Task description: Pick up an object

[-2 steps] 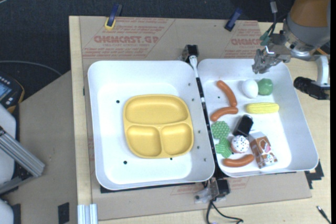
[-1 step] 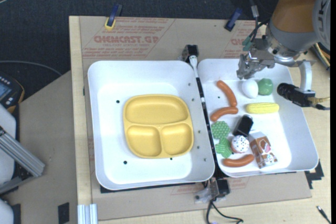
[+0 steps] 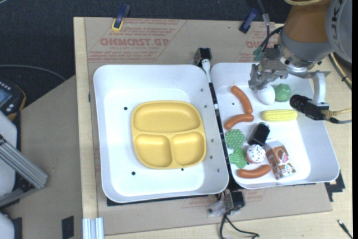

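My gripper [image 3: 260, 82] hangs over the back of the right bin [image 3: 323, 145], its tips just above and left of a white egg-shaped object [image 3: 267, 94]. A green round piece [image 3: 283, 92] lies next to the egg on the right. Below them are a yellow corn cob [image 3: 279, 115], two sausages [image 3: 242, 98] [image 3: 238, 119], a black block [image 3: 259, 134], green waffle pieces [image 3: 235, 137], a white speckled ball [image 3: 256, 152], a third sausage [image 3: 253, 171] and a brown packet [image 3: 281, 159]. Nothing is visibly held.
The left bin [image 3: 109, 137] holds a yellow divided plate [image 3: 168, 134]. A black divider rail [image 3: 215, 106] runs between the bins. The arm's grey wrist and orange band [image 3: 313, 14] loom over the back right corner, with a black fitting [image 3: 306, 106] beside the corn.
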`<state>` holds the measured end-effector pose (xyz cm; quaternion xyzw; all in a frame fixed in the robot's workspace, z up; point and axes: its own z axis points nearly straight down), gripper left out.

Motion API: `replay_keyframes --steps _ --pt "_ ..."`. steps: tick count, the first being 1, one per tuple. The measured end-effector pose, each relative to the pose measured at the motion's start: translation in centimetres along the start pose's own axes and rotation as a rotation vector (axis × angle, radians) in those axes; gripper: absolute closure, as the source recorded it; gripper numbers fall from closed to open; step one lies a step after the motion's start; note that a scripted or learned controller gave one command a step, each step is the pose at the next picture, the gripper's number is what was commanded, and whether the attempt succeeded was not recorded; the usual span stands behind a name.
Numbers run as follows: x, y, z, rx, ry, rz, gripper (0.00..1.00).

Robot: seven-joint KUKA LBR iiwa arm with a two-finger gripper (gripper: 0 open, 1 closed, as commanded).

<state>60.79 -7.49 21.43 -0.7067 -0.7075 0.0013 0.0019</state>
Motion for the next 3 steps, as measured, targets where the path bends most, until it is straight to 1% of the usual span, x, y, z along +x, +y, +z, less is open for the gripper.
replay_keyframes --steps 1,2,3 --pt "0.19 -0.45 -0.26 -0.001 0.0 0.001 1.0" --pt "1.06 -0.39 -0.65 -0.005 -0.001 -0.001 1.0" --pt "0.4 -0.58 -0.36 -0.002 0.0 0.001 1.0"
